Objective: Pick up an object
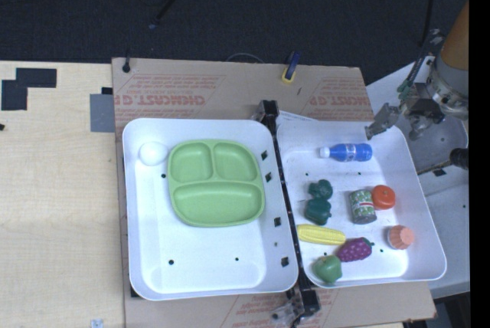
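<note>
My gripper [400, 118] hangs over the far right corner of the right bin [426, 242], its two fingers spread apart with nothing between them. A blue bottle [347, 152] lies on its side just in front of it and to the left. Further forward in the same bin are two dark green peppers [318, 200], a small can with an orange-red ball against it [370, 204], a yellow corn cob [321, 234], purple grapes [354, 249], a green apple [328, 268] and an orange cup-shaped piece [399, 237].
The left bin [145, 257] bears a green divided plate [215, 182] and a white ball [152, 153] at its far left corner. Both bins rest on a cardboard sheet [230, 89]. A blue and yellow clip [290, 67] sits at the cardboard's far edge.
</note>
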`<action>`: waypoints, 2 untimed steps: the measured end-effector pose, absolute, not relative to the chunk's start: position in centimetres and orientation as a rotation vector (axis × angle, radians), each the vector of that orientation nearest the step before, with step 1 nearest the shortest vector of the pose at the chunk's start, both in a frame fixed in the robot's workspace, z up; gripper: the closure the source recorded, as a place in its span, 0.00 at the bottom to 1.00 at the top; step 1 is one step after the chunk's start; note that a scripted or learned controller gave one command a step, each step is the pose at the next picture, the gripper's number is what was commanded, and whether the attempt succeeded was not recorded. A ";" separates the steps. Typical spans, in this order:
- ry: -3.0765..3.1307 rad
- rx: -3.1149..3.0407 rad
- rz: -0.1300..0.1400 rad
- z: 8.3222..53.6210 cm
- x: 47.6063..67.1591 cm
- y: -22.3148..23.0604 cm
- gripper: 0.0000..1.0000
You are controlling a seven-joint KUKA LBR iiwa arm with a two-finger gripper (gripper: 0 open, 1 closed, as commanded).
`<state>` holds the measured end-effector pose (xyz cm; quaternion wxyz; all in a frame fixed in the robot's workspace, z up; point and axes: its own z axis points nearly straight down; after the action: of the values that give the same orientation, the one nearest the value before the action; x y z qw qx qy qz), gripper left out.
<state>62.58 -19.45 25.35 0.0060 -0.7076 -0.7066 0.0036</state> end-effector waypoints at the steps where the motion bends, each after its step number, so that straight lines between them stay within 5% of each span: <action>1: -2.221 -2.221 0.000 26.1 62.8 -19.5 0.00; 2: -2.224 -2.214 0.003 20.2 63.7 -19.2 0.00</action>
<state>63.67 -19.21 20.22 0.0018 -0.7055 -0.7087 0.0009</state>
